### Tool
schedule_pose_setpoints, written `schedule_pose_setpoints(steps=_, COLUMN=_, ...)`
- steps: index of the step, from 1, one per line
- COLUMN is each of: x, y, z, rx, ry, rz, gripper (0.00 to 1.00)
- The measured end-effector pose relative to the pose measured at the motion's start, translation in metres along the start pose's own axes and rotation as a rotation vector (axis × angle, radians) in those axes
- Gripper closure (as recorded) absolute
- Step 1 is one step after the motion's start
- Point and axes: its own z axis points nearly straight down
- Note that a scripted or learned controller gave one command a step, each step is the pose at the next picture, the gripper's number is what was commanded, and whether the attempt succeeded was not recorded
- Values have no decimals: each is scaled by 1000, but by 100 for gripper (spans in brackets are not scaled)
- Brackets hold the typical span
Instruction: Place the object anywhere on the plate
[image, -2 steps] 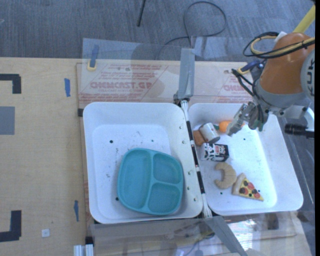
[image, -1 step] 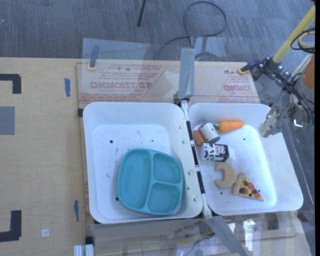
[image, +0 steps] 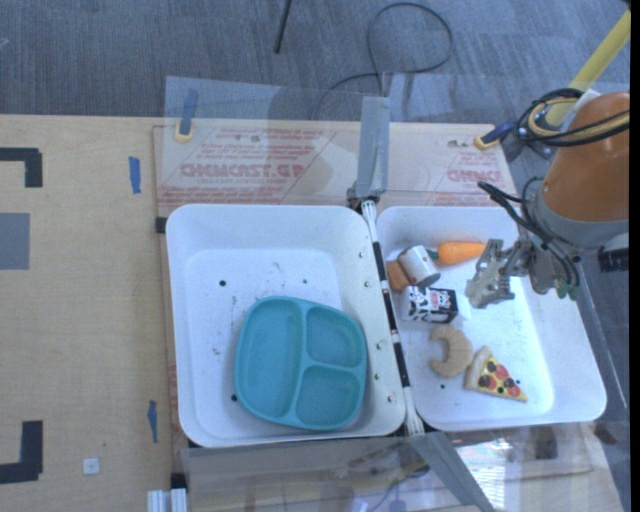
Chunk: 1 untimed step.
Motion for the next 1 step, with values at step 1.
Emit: schedule_pose_setpoints(steps=1, x=-34, y=45, z=-5, rx=0, ry=-5, rz=-77, gripper=100)
